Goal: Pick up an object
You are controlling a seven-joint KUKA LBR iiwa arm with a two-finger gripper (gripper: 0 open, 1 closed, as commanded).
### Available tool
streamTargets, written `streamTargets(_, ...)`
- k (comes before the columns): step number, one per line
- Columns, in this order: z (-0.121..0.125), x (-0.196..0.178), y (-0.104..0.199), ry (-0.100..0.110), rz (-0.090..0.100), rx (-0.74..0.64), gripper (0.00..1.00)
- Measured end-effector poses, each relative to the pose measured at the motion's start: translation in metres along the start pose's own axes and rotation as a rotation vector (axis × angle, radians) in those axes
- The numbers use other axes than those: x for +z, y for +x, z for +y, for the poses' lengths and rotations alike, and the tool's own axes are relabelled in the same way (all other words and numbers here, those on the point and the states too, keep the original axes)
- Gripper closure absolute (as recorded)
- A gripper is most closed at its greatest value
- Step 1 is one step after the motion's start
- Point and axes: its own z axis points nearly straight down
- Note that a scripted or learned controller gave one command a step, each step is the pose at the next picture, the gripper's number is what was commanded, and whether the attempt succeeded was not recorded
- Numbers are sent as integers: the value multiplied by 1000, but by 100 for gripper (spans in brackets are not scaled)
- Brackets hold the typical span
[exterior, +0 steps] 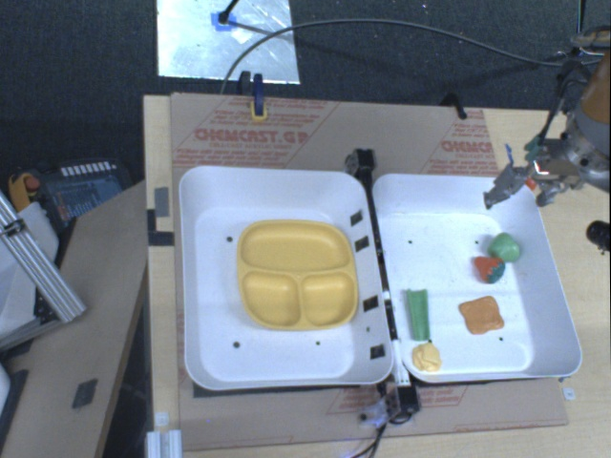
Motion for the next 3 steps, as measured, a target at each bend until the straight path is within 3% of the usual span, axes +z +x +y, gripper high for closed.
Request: streamTargets(3,-8,162,-3,0,3,1,0)
